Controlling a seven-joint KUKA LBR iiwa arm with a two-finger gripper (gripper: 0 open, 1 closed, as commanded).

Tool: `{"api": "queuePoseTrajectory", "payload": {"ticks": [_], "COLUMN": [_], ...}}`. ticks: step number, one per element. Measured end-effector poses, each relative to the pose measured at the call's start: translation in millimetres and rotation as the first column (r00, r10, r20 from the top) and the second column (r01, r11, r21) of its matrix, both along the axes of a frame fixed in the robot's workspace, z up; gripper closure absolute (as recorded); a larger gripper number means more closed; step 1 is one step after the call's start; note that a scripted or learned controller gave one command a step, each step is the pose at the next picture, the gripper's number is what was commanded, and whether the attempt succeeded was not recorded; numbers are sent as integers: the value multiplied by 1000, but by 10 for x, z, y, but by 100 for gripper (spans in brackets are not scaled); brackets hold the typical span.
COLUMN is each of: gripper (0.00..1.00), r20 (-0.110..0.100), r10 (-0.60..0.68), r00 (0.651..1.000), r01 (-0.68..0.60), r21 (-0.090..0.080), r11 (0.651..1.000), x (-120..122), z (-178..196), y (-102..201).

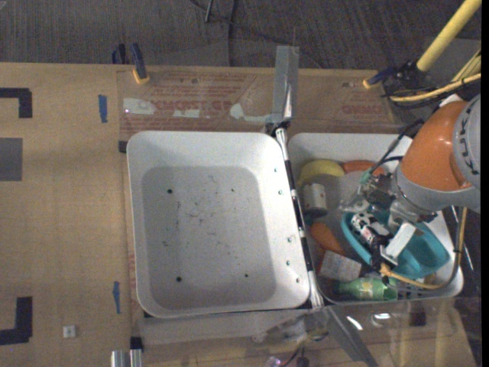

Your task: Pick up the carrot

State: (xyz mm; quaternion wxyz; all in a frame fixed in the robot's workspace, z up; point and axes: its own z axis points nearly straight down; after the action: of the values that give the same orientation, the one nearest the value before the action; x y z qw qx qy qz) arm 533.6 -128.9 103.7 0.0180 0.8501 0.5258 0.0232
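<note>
1. Carrot (328,238) lies on the floor of the right bin (336,140), close to its left wall, slanting across the bottom. Nothing has it off the floor, so I judge the pick not yet done.
2. The gripper (373,219) hangs over the middle of that bin, just to the right of the carrot and above the teal basket (416,257). From this angle I cannot tell whether it is spread or pressed together. I see nothing pinched in it.
3. As I read it, the whole grasp is left to do: line up over the carrot, come down, close on it, lift clear.
4. The carrot is crowded. A silver can (315,199) sits just beyond its far end, with a yellow ball (321,172) past that. A brown packet (340,266) lies against or just beside its near end, and a green bottle (367,288) runs along the near wall.
5. The teal basket's edge is right beside the carrot, so I expect little room on that side.
6. A second orange thing (356,167) sits at the far wall, partly hidden by the arm; it could be mistaken for the target.
7. The left bin (134,205) stands alongside and plays no part.
</note>
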Motion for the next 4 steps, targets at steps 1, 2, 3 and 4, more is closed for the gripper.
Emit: {"api": "queuePoseTrajectory", "payload": {"ticks": [1,2,3,4], "gripper": [0,0,100,0], "r20": [-55,-34,-26,-30], "r10": [162,181,178,179], "r00": [985,983,984,983], "r01": [-162,-181,-179,-179], "r21": [11,-5,-8,-7], "r11": [987,983,984,984], "x": [-523,20,46,35], "z": [506,-20,92,84], "y": [-48,179,171,174]}}
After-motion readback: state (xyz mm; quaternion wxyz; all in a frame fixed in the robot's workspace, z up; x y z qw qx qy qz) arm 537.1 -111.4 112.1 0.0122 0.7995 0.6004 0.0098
